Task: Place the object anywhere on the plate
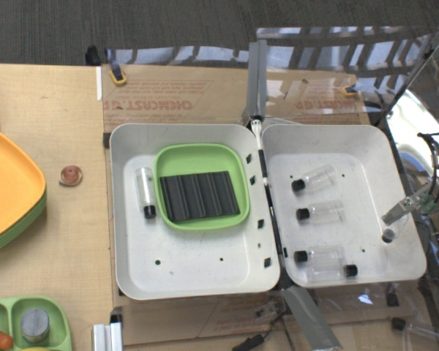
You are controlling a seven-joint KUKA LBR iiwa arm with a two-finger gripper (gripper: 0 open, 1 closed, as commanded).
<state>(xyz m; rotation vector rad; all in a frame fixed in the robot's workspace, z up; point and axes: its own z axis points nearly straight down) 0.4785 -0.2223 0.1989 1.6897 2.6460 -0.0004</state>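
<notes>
Camera view: left bin (132,269) holds the green plate (201,159), one vial (144,190) beside it, not on it. Right bin (373,265) keeps four vials (316,178). Gripper (399,212) hovers over its right edge, grip unreadable; placement seems undone.

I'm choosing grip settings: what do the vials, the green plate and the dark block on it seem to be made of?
Vials: clear plastic or glass, glossy; the bin floor shows through, with black caps.
Green plate: likely molded plastic, smooth with a soft sheen and rounded rim.
Dark block: matte grey-black and ribbed, possibly rubber or foam; I can't tell which.
</notes>
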